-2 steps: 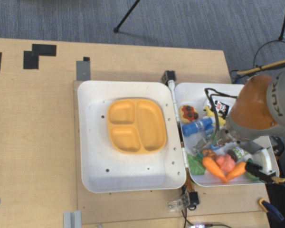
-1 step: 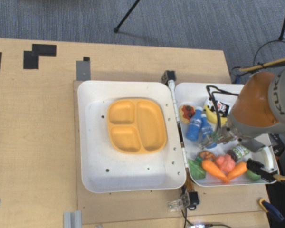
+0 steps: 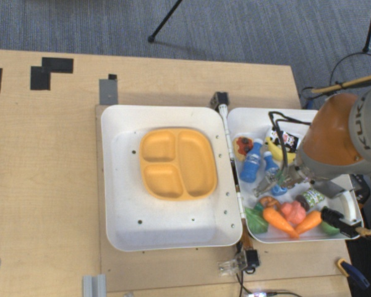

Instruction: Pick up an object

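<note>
Camera view: the gripper (image 3: 277,183) hangs low in the right bin (image 3: 352,198). Whether it is open or closed cannot be told. The blue bottle (image 3: 251,164) lies just left of it, long axis running away from the camera. The carrot (image 3: 280,221) lies nearer the camera.

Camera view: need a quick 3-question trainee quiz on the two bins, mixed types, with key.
1. True or false: the orange divided plate lies in the right bin.
2. How many compartments does the plate have?
A) two B) three C) four
3. Fill in: the hand hovers over the ___ bin, above the toys such as the blue bottle and the orange carrot.

Key:
1. False; it lies in the left bin.
2. B.
3. right.
</note>
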`<state>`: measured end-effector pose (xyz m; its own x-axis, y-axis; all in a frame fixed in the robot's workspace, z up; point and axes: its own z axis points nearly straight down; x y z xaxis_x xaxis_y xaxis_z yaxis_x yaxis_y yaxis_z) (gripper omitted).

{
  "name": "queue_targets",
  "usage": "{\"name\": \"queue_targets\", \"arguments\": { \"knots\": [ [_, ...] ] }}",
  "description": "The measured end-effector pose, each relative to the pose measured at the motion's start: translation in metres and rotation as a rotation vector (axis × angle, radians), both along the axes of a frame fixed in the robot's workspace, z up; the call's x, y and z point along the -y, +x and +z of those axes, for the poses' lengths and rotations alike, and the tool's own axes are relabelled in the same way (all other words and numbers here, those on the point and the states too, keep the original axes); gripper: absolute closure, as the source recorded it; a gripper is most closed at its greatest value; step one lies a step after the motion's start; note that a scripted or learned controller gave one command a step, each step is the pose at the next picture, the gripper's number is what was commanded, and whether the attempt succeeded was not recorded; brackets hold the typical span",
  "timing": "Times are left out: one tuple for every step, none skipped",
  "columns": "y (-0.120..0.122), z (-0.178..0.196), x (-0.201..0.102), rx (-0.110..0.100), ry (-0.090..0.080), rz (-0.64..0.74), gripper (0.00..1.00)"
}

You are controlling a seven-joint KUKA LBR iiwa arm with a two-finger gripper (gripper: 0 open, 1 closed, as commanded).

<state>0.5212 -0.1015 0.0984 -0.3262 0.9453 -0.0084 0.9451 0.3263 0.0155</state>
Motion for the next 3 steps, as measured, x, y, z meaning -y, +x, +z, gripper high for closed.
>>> {"name": "queue_targets", "arguments": {
  "knots": [
    [0.015,-0.012,-0.009,-0.011,0.004,-0.214,0.0],
    [0.017,-0.001,-0.01,-0.007,0.004,-0.211,1.0],
    [-0.023,0.086,-0.107,-0.014,0.005,-0.067,1.0]
  ]
}}
